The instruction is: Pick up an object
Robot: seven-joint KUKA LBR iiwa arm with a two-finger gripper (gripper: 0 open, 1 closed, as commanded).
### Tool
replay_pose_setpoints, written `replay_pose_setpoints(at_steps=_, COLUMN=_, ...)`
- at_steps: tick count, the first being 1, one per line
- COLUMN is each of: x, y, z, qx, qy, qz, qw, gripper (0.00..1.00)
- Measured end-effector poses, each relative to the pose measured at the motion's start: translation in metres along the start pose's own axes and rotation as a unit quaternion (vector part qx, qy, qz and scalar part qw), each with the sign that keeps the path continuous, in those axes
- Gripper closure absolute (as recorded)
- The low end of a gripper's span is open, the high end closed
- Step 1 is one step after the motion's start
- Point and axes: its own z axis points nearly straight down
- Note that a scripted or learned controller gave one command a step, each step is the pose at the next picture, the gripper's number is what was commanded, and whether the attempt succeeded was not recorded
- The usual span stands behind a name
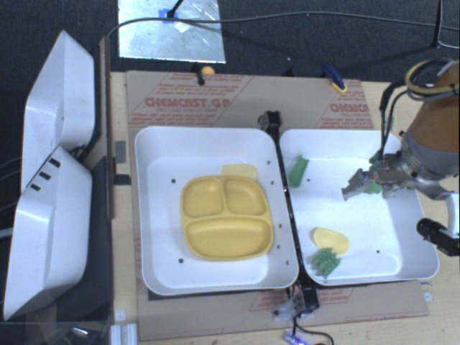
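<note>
Two shallow white bins are seen side by side on the table (180, 92) in the camera view, the left bin (154, 192) and the right bin (410, 257) meeting along a dark divider at the middle.

A yellow divided plate (226, 218) with three compartments is laid flat in the left bin, near its centre. A pale yellow flat piece (239, 170) is placed just beyond the plate's far edge, touching or nearly touching it.

Four small items are found in the right bin. A green elongated piece (297, 171) is set close to the bin's left wall, tilted. A yellow rounded piece (330, 240) is located toward the near side, and a dark green leafy-looking toy (325, 261) is placed just beside it, nearer the front wall. A further small green object (373, 187) is seen at the tip of the pincer (361, 186).

The arm (431, 131) is reached in from the right, with its orange band above the grey wrist. The pincer is positioned over the right bin's far-right part, well apart from the yellow piece. Whether its fingers are spread, pressed together or pinching the small green object cannot be told, since the tips are blurred.
</note>
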Motion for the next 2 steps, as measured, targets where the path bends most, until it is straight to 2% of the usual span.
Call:
replay_pose_setpoints(at_steps=1, x=0.013, y=0.026, z=-0.033, qx=-0.001, qy=0.000, qz=-0.001, qw=1.0000, gripper=0.00)
replay_pose_setpoints(at_steps=2, x=0.004, y=0.032, z=-0.072, qx=-0.002, qy=0.000, qz=0.000, qw=1.0000, gripper=0.00)
